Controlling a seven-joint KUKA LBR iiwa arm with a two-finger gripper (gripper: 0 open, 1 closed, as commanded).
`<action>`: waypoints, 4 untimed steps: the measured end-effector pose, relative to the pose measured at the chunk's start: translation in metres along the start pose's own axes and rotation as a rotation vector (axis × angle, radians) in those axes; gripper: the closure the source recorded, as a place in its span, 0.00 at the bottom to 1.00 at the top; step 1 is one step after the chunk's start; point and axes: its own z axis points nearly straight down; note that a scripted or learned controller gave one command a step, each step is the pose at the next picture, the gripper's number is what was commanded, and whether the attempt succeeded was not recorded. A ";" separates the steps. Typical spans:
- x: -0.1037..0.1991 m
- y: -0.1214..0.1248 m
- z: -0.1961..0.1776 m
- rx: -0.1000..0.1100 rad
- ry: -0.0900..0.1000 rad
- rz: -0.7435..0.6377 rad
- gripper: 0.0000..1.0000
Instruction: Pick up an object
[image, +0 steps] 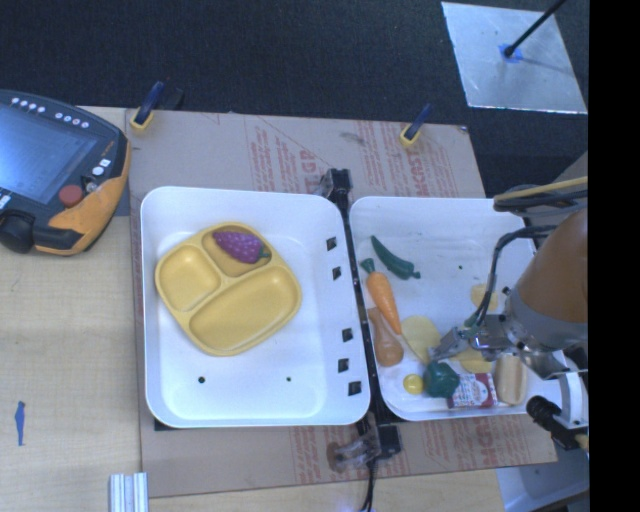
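Observation:
My gripper (455, 345) hangs low over the front part of the right bin (425, 207), with the arm coming in from the right. Just below it lies a dark green toy (440, 379), and a pale yellow piece (420, 331) lies to its left. Nothing is visibly held. Further left in the same bin are an orange carrot (382, 297), a brown sausage-like toy (386, 343) and a green pepper (393, 258). A small yellow ball (413, 382), a red-and-white packet (473, 392) and a tan block (509, 380) lie along the front wall.
The left bin (250, 405) holds a yellow divided plate (228, 295) with purple grapes (240, 245) in its back compartment. A teach pendant (55, 170) lies on the bench at the far left. The arm hides part of the right bin's right side.

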 end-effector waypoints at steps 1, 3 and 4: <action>0.048 0.049 -0.002 -0.003 -0.003 0.001 0.00; -0.024 0.079 -0.001 -0.004 -0.002 0.000 0.00; 0.060 0.080 -0.083 -0.002 0.000 -0.002 0.00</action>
